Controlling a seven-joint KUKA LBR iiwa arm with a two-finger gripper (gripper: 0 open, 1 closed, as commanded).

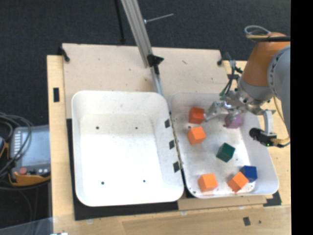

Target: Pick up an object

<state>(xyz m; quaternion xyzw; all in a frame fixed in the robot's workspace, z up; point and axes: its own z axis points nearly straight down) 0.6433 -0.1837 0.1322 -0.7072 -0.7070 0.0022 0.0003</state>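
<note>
looking down at a slant on a pale wooden bench (112, 67) bearing two shallow white plastic bins side by side. the left white bin (88, 106) shows bare floor with a few small dark dots. the right white bin (266, 177) holds several small blocks: a red-orange cube (196, 115) near its far left corner, an orange cube (196, 135) just below that, a dark green cube (225, 152) near the middle, an orange cube (208, 182) at the near edge, another orange cube (238, 181) beside it to the right, touching a blue cube (249, 173), and a pale purple block (234, 120) near the far side. the grey robot arm with an orange band (261, 67) reaches in from the right, its two-finger gripper (226, 107) low over the far part of the right bin, just above the purple block and right of the red-orange cube. whether the fingers are spread or pressed together cannot be told; nothing is clearly seen between them. a slanted silver metal rail (137, 26) rises from the bench's far side.
</note>
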